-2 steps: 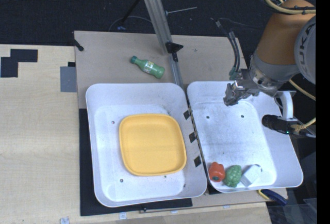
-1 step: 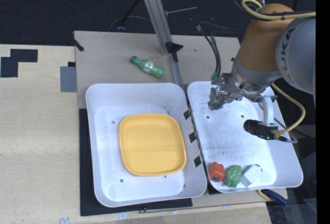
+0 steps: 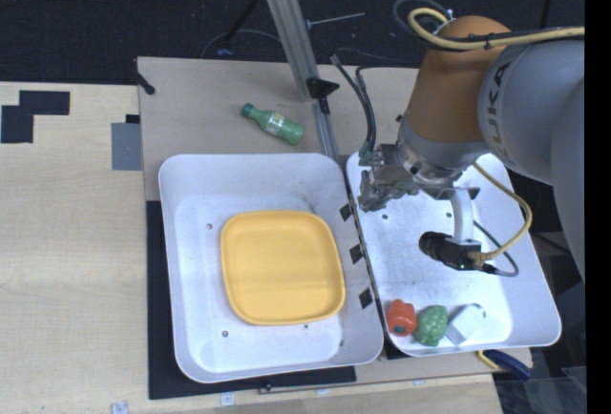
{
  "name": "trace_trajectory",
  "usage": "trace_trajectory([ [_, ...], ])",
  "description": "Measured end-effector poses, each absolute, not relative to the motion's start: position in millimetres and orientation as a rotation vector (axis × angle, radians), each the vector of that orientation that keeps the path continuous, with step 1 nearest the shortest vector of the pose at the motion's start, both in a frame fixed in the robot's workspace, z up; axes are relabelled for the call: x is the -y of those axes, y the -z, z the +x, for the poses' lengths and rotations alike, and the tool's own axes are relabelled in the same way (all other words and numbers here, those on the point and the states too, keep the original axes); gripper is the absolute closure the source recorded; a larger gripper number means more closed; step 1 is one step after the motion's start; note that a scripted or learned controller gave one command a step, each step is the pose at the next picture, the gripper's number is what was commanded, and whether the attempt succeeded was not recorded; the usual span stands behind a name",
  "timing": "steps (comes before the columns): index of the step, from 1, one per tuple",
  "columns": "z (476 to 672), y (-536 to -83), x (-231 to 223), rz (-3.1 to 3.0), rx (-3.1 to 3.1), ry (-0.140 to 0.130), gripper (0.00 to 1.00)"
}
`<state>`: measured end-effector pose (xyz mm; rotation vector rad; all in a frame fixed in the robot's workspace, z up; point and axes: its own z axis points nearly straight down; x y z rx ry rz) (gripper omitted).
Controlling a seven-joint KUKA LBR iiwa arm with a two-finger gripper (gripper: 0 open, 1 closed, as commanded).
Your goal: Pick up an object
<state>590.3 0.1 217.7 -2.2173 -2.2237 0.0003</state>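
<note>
Toys, a red one (image 3: 401, 317) and a green one (image 3: 431, 324), lay touching in the near corner of the right bin (image 3: 516, 307). The tool (image 3: 375, 188) hung near the far left edge; its opening could not be told. Judged approach stage: it needed to travel toward them.

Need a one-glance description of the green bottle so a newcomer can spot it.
Start at the left white bin holding the yellow plate. Look past its far rim to the bare tan board behind it. The green bottle lies there on its side, outside both bins, unlike the green lumpy item in the right bin's near corner.
</note>
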Motion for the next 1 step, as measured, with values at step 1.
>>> trace_trajectory([
  [1,573.7,-230.1,-52.3,-2.218,2.225,0.0,1.0],
])
